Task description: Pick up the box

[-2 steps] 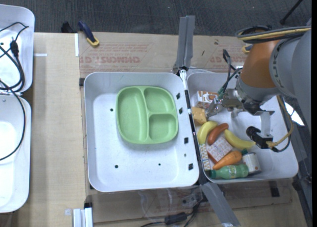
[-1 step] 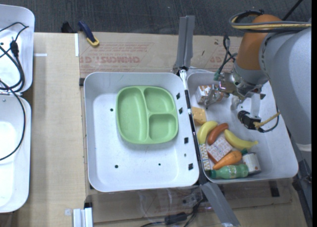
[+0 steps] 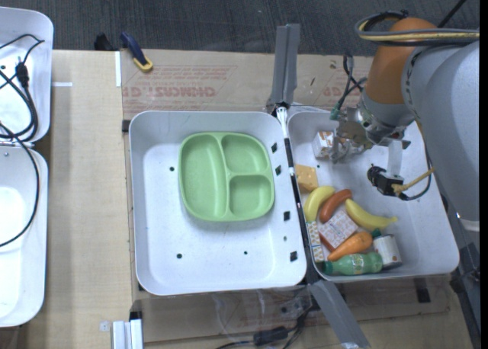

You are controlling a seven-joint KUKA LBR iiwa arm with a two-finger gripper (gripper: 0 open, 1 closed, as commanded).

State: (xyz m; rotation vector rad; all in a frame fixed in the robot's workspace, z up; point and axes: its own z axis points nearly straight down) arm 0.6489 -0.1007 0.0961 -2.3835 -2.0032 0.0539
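Bottle (image 3: 352, 265) and can (image 3: 387, 249) lie nearest, at the right bin's (image 3: 436, 222) front wall. Behind them carrot (image 3: 350, 244), then the box (image 3: 336, 227), flat, patterned, wedged between carrot, sausage (image 3: 334, 203) and two bananas (image 3: 369, 215). Further back cheese (image 3: 306, 178). Left bin (image 3: 152, 203) holds a green tray (image 3: 226, 175). Gripper (image 3: 345, 144) sits at the right bin's far end, beside a small carton (image 3: 325, 142), well apart from the box; finger state can't tell. Step: approach. To do it well, come forward over the box, descend straight, and grip across its short edges, avoiding the carrot and banana crowding it.
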